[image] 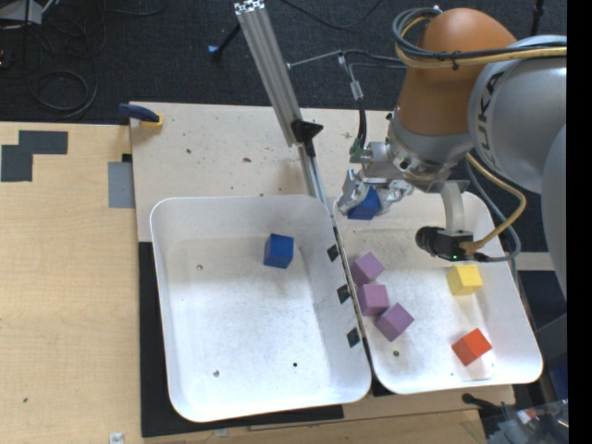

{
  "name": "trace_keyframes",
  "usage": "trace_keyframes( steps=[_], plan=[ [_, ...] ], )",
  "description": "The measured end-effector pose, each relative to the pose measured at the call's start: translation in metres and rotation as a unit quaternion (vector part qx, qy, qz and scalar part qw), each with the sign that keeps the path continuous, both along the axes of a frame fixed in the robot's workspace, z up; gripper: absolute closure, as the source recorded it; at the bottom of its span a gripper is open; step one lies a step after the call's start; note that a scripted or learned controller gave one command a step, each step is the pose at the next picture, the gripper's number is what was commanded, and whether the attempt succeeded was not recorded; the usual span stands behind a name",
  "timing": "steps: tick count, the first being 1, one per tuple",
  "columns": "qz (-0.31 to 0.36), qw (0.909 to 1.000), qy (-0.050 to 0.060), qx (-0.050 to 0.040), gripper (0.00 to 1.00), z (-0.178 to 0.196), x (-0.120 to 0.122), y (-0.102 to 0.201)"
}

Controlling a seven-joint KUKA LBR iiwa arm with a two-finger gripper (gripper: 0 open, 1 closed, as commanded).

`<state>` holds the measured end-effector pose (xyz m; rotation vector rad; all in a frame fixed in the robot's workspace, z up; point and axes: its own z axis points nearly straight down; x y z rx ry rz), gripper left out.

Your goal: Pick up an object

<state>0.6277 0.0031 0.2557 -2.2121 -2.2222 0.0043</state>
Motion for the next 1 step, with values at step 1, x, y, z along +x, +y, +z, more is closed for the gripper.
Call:
trace_keyframes(
  steps=[1],
  plan=[
    [0.000,1.0000,0.000,-0.0004,1.00,-0.0141,0.0060,0.0458]
  ],
)
